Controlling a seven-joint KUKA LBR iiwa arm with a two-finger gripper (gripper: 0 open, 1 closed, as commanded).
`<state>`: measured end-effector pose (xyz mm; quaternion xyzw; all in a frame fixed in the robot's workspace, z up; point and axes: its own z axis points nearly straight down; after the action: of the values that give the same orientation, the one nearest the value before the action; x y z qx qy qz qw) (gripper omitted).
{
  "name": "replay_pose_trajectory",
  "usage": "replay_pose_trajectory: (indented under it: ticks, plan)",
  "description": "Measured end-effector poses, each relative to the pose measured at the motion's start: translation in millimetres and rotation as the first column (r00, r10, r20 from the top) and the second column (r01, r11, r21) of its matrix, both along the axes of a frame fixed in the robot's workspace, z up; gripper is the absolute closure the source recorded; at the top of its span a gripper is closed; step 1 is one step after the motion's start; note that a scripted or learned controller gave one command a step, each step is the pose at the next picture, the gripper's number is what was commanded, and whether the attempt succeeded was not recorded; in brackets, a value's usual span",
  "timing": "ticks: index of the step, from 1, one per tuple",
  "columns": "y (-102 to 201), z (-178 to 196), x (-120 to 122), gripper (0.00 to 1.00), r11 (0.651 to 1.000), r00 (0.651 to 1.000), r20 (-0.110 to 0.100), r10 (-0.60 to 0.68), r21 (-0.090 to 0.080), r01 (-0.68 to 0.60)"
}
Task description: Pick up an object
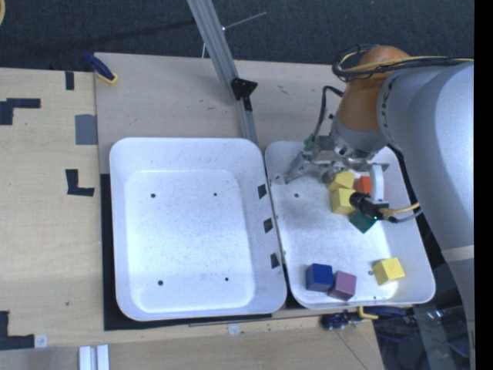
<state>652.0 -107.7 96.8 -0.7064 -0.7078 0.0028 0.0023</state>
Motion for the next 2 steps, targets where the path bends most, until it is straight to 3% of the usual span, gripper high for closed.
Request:
replay_pose_trajectory:
  ticks: [1, 2]
  plan:
    - [1, 14, 2, 1.00, 1.000, 1.000, 0.005, 0.002, 0.000, -0.002]
    - [7, 76, 4, 1.00, 1.000, 1.000, 0.012, 0.000, 0.000, 0.000]
